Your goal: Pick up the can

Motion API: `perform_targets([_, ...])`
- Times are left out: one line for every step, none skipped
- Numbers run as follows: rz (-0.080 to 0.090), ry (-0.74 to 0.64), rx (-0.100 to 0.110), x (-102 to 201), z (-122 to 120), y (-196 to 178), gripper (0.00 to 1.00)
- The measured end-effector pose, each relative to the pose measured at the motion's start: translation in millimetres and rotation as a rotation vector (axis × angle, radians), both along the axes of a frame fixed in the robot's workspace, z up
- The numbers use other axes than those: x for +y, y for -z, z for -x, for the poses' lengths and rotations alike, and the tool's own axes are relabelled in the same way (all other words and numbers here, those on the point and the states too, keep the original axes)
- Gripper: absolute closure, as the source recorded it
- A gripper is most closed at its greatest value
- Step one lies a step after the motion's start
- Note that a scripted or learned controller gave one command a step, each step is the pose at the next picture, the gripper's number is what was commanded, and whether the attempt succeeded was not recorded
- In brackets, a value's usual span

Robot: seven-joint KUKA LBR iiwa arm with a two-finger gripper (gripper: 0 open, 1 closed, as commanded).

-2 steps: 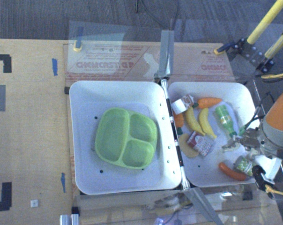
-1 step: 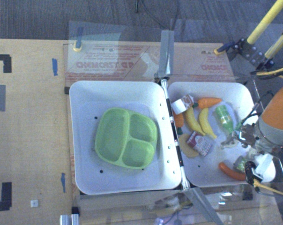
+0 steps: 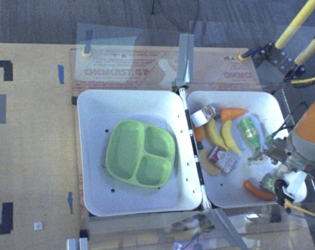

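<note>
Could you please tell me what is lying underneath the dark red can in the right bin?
A flat tan disc pokes out from beneath the dark red can at its lower left edge. How far the disc reaches under the can is covered, as is the right bin floor below.

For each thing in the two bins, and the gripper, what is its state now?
Green divided plate: flat in the left bin, nothing on it.
Can: lying on its side in the right bin.
Two bananas: lying side by side.
Green bottle: lying down.
Carrot: lying flat.
Gripper: over the right bin's right side, holding nothing.
</note>
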State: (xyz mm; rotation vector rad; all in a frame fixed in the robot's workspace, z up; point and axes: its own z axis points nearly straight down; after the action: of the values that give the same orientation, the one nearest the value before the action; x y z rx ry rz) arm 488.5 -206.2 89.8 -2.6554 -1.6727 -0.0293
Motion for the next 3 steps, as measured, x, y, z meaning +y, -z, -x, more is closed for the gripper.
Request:
perform_targets([0.015, 0.008, 0.005, -8, 4, -7, 1.00])
perform_targets([0.011, 0.257, 0.019, 0, -68, -128, 1.00])
perform_targets([0.010, 0.258, 0.020, 0, -68, -128, 0.00])
